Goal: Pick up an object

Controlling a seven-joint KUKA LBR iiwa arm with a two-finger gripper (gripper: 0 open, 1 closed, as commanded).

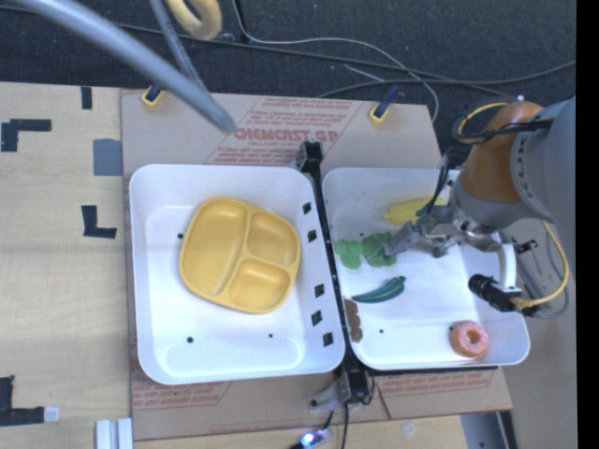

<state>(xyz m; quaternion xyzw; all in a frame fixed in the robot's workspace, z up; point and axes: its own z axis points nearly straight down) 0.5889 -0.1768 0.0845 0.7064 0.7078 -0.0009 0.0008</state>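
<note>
Desk carries two white bins; the right bin (487,349) holds the green object (368,250) near its left wall. Gripper (404,241) sits just beside it; finger state cannot be determined. Advise centring over object before closing.

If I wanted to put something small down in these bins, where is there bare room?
Free: left white bin, along its front edge below the yellow divided plate; right white bin, between dark green pepper and pink doughnut. Crowded: by the gripper.
</note>
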